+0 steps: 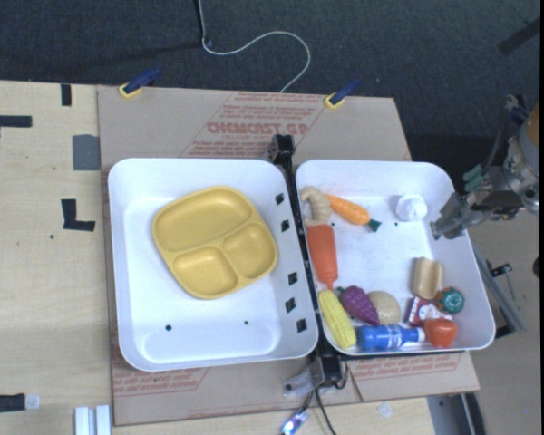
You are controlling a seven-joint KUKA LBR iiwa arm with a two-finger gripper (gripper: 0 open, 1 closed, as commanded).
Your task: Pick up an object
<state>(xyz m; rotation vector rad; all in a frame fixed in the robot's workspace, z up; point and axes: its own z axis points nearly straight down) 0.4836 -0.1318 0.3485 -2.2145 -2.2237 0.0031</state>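
Two shallow white plastic bins side by side on cardboard; left bin [136,333] holds a yellow three-compartment plastic plate [216,240], right bin [372,169] holds the toy food. Grey two-finger gripper [453,217] sits at the right bin's right rim, above the wall near the upper right corner, nothing visible between it and the bin floor; can't tell if it's apart or together, too dark and blurred. Candidates all in right bin: long orange plastic carrot [323,252] lying along the left wall, smaller orange carrot with green tip [351,210] up top, white round cap-like piece [411,207] nearest the tool, tan bread-shaped piece [425,277] just below that on the right side, yellow corn cob [336,318], purple grape-like piece [359,304], blue bottle lying flat [387,337] along the bottom wall, red tomato-like piece [441,332] in the bottom right corner. Judging: all hollow hard plastic, light, stiff, smooth so a bit slippery, not fragile. Best bet looks like the tan bread piece or white cap, close and standing apart from neighbours; grip across the narrow width. Bottom cluster is crowded, items touching, fingers likely to bump neighbours
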